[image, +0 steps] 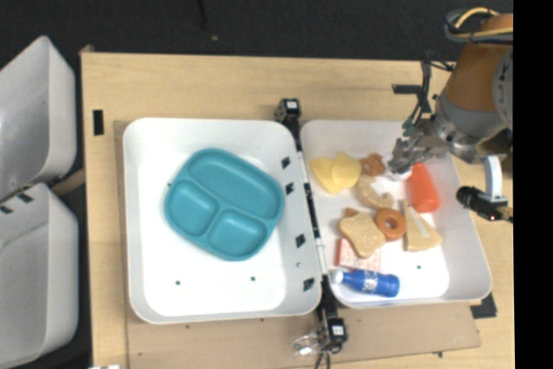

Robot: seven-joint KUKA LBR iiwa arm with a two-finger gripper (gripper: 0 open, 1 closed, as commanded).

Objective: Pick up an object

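Orange plastic, a carrot-like piece (422, 188), lies in the right bin (462, 268) just beside the pincer (403, 158), which hangs low over the toy food, probably lined up for a grab among the crowded pieces. Whether the pincer is released or clenched cannot be told; its tips blur into the clutter. The left bin (143, 272) carries a teal divided plate (225, 203).

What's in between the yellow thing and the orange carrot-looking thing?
In the camera view, a small brown piece and a tan piece lie between the yellow item and the orange one. The end effector also hangs there.
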